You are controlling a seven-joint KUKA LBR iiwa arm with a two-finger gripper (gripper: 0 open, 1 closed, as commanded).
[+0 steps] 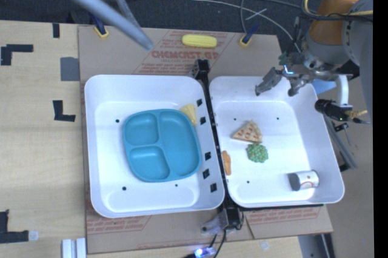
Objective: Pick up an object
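Two white bins (97,129) on your bench. Your gripper (280,86) hangs spread wide, empty, over the right bin's far rim; pizza slice (247,131) and broccoli (257,153) lie mid-bin.

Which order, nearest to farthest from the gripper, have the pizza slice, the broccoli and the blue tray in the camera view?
From the gripper:
1. Pizza slice, right bin, centre.
2. Broccoli, just below the slice.
3. Blue tray, left bin.
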